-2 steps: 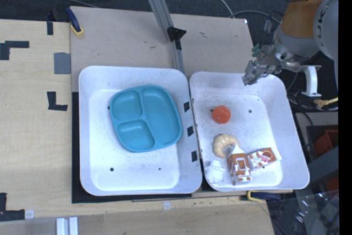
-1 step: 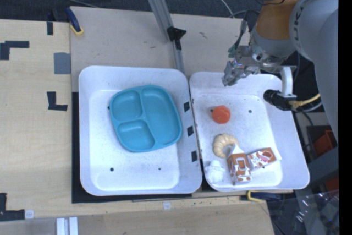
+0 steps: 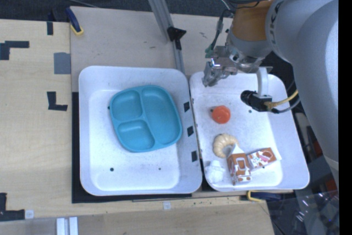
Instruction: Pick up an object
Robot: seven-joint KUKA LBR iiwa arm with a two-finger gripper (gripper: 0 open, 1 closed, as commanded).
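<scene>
Hovering at the right bin (image 3: 286, 118)'s far-left corner, the claw (image 3: 210, 81), grip unclear, clears the tomato (image 3: 221, 114).

On the counter (image 3: 126, 44) the left bin (image 3: 93, 173) holds a divided tray (image 3: 146, 118), while the right bin (image 3: 289, 173) holds a ball (image 3: 221, 114), then a croissant (image 3: 224, 144), and nearest what may be a carton (image 3: 250, 164).
</scene>
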